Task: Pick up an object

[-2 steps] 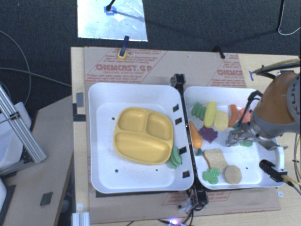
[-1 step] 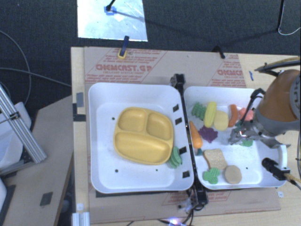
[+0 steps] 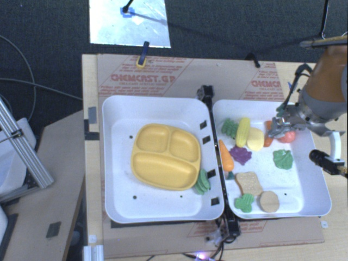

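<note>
Bright, even overhead light. The two shallow white plastic bins (image 3: 163, 105) look slightly washed out, the silver foil sheet (image 3: 129, 14) glares, shadows stay soft, and fine detail is grainy.

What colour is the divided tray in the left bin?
Yellow: the tray shows plainly in the camera view, lying in the left bin.

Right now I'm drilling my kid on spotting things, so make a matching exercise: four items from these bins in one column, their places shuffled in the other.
Things:
1. yellow divided plate
2. carrot
3. bread slice
4. corn cob

Places:
A. right bin, along its left wall
B. right bin, top, beside a lemon
C. left bin, middle
D. right bin, near the bottom, above a round biscuit

Pairs: 1-C, 2-A, 3-D, 4-B
</note>
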`<state>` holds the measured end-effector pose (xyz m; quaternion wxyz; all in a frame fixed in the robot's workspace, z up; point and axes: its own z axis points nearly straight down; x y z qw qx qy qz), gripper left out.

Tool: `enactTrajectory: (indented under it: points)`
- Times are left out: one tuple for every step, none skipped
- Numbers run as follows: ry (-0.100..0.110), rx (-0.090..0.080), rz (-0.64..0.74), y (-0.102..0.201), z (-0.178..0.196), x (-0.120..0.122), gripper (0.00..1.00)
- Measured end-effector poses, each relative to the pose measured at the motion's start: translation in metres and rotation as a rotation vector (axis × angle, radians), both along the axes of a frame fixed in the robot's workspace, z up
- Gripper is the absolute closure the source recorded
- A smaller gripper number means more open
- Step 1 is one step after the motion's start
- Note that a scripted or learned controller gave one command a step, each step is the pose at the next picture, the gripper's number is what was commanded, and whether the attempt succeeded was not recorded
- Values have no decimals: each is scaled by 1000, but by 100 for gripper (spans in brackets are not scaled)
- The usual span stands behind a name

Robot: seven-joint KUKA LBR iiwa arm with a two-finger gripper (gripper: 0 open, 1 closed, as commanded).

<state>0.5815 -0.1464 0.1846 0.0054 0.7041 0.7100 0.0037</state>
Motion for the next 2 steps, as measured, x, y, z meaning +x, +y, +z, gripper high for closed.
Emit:
enactTrajectory:
  points:
    - [19, 6, -2, 37, -76, -25, 100]
    - [9, 0, -3, 63, -99, -20, 100]
